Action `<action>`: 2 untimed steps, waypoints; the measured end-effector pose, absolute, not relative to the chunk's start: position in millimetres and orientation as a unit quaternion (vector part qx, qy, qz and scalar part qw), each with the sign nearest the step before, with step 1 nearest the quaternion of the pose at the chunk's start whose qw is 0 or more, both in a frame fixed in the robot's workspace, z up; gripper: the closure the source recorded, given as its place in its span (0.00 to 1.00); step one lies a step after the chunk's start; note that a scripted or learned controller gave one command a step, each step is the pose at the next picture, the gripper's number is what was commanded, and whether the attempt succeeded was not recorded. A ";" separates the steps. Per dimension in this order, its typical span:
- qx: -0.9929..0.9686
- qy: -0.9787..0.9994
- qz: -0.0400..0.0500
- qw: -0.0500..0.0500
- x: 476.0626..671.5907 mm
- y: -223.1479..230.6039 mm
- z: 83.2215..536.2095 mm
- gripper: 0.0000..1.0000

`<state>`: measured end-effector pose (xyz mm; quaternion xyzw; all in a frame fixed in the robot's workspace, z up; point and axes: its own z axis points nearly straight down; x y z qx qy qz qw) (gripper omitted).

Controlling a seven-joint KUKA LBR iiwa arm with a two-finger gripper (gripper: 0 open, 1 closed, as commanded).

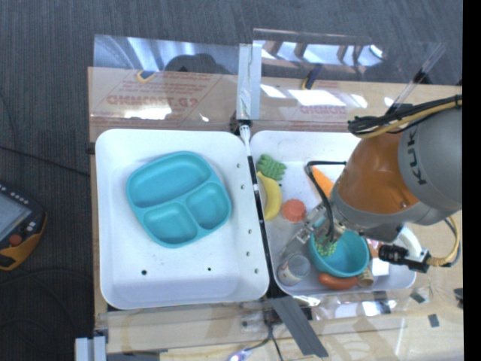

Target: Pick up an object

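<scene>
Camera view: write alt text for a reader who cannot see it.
A grey and orange robot arm reaches into the right white bin, its gripper over a teal plastic bowl among a yellow banana and other toys. The left white bin holds a blue three-compartment plate.

- Bright, even overhead light is falling across both white bins, leaving them nearly washed out.
- Glare is streaking the clear panels along the far edge.
- Shadows are staying soft.
- Fine detail is looking slightly blurred throughout.
</scene>
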<state>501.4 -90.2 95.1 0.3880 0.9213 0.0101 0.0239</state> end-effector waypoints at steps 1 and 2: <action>0.414 0.910 0.006 0.011 492.4 -94.1 91.7 0.00; 0.413 0.910 0.007 0.013 494.3 -93.6 103.4 1.00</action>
